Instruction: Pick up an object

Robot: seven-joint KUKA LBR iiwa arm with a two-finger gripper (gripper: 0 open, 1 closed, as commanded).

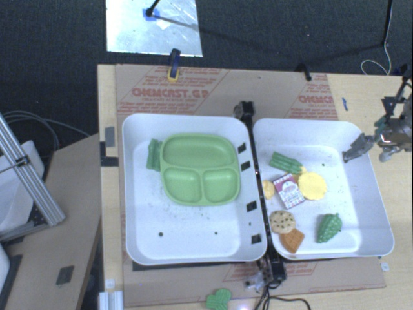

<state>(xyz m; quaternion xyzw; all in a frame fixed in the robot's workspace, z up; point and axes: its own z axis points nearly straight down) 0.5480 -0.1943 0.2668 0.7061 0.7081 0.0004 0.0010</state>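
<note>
The right bin (368, 199) holds several toy foods: a green ridged piece (286, 163), a yellow round (312, 186), a small pink-and-white packet (288, 190), a cookie (282, 221), an orange cracker (292, 239) and a green leafy piece (329, 228). A small yellow bit (268, 188) lies by the bin's left wall. My gripper (368, 155) hangs over the bin's upper right rim, well right of the foods. It is open with nothing between its fingers.
The left bin (142, 231) bears a green divided plate (199, 169) with a green strip (153, 154) along its left side. A green toy (219, 299) lies off the bins at the bench's front edge. A shiny sheet (153, 18) lies behind the bench.
</note>
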